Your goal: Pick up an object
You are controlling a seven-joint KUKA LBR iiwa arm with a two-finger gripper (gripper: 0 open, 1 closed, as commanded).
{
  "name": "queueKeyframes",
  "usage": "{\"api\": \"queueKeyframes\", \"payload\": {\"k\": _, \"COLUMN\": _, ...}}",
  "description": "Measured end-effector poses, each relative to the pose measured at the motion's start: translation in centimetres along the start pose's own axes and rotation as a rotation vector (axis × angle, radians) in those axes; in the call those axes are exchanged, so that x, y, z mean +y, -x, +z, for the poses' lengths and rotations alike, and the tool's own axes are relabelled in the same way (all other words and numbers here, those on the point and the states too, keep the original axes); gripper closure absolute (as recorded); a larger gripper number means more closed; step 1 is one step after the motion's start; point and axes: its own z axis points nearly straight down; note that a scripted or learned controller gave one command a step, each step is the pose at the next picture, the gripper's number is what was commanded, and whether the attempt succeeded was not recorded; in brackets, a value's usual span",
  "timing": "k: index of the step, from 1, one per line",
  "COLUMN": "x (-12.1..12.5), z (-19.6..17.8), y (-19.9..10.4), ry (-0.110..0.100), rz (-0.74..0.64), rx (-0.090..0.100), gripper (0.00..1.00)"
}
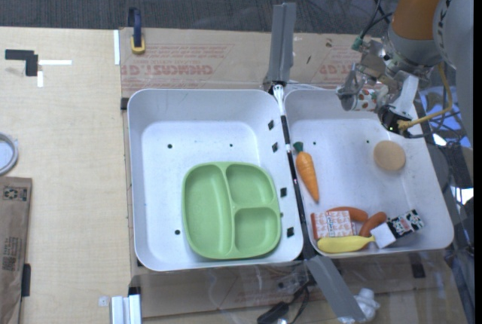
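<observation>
Claw (367, 94): we see it above the far edge of the right bin (354, 138); we cannot tell its state.
Carrot (306, 172): lies in the right bin, just beside the divider.
Round tan object (390, 157): right bin, near the claw but apart from it.
Banana (345, 243): near front wall, touching a red-and-white packet (332, 224).
Left bin (151, 164): we note a green divided plate (230, 209).
Desk (60, 149): carries both bins.

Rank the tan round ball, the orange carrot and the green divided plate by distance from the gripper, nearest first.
1. Tan round ball, in the right bin, just below the gripper.
2. Orange toy carrot, by the right bin's left wall.
3. Green divided plastic plate, in the left bin.
</observation>
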Motion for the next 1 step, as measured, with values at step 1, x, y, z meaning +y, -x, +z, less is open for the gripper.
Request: {"api": "queueKeyframes", "payload": {"k": 1, "x": -1.57, "z": 0.90, "y": -0.87, "ry": -0.004, "rz": 0.126, "rx": -0.001, "gripper": 1.00}}
